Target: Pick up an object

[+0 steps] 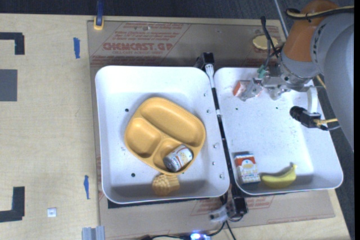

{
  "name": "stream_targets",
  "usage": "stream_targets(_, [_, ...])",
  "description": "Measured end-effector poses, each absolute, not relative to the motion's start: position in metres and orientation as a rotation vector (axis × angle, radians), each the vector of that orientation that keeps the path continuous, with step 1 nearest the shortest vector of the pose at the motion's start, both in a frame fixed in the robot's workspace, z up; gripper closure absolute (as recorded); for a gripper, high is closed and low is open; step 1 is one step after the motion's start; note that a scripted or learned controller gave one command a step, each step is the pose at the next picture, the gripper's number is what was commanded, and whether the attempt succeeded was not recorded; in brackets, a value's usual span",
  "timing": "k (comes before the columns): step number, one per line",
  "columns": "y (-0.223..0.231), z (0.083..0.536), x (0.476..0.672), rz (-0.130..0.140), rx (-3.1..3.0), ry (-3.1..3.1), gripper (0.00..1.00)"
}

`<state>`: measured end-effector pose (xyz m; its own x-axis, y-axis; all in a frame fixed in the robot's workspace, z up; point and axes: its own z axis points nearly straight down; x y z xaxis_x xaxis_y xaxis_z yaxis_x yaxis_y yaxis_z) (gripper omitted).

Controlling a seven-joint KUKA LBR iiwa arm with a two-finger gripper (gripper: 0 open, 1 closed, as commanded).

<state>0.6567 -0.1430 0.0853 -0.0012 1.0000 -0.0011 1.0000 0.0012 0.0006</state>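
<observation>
Now — gripper (pixel 260 86) (grip unclear) | red-white packet (pixel 241 88) just left of it, right bin's (pixel 281 132) far corner

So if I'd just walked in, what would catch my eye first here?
Probably the big yellow divided tray lying tilted in the left bin, with a small can resting in one of its compartments. Next, the grey arm with its orange band reaching in from the right over the far end of the right bin, near a small orange-and-white object. A banana lies at that bin's near edge beside a small box.
</observation>
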Motion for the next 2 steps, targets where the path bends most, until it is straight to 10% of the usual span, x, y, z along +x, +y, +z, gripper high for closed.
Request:
stream_targets(1, [-0.142, 0.097, 0.658, 0.001, 2.212, 2.221, 1.0])
stream_targets(2, [-0.072, 0.186, 0.625, 0.003, 2.217, 2.223, 1.0])
